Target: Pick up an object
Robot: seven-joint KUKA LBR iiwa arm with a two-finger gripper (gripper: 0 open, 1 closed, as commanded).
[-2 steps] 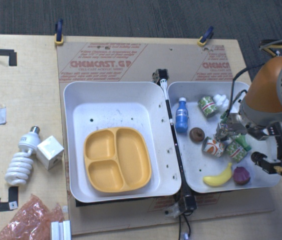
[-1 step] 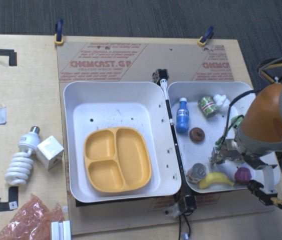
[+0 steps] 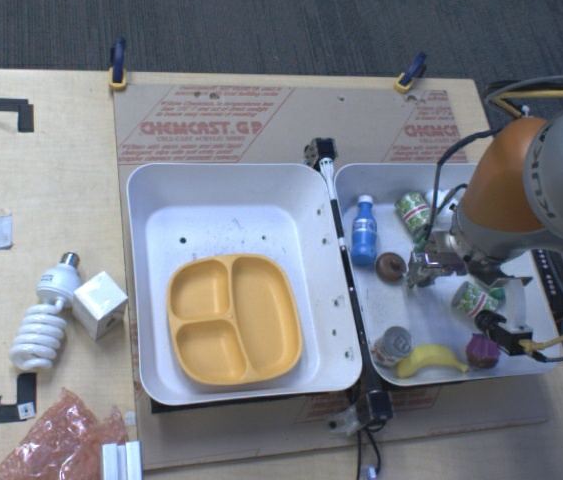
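A small brown round object (image 3: pixel 391 266) lies mid-bin in the right bin (image 3: pixel 521 368), the pincer (image 3: pixel 422 268) just beside it at three o'clock, grip state unclear; a blue bottle (image 3: pixel 363 230) stands at eleven o'clock.

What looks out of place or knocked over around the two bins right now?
In the right bin, the blue bottle and the small cans lie on their sides. Outside the bins, a spiral light bulb and white cube sit loose on the bench at left. The yellow divided plate sits slightly askew.
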